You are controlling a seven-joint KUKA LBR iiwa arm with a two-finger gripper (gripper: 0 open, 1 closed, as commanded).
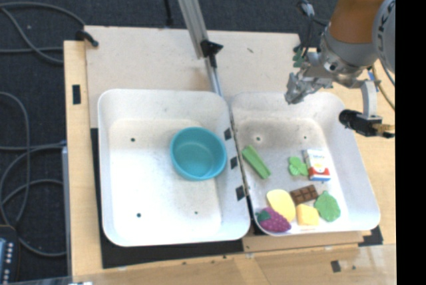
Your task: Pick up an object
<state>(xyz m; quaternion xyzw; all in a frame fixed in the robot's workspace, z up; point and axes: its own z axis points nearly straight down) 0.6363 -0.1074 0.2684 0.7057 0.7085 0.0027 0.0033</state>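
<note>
A pale bench (146, 57) carries two shallow white bins side by side. The left bin (120, 210) holds one thing, a round teal bowl (198, 152) sitting upright near its right wall, open side up. A slanted metal post (190, 4) rises behind the seam between the bins. The right bin (353, 144) holds a loose scatter of small toy foods, likely tipped in at random, since nothing is lined up. Nearest the dividing wall lies a green stick-shaped piece (256, 162), flat on the floor, its long axis running diagonally from upper left to lower right. It lies apart from the rest, so it looks the easiest thing to pick. Further right a small green piece (297, 166) touches a little white, orange and blue carton (319, 166). Along the near rim cluster purple grapes (273, 218), a yellow piece (282, 203), a brown chocolate square (304, 194), a yellow block (307, 214) and a green leafy piece (327, 206). The claw (297, 88) hangs above the far rim of the right bin, well apart from every toy and carrying nothing; whether it is spread or pressed together cannot be told at this size.
</note>
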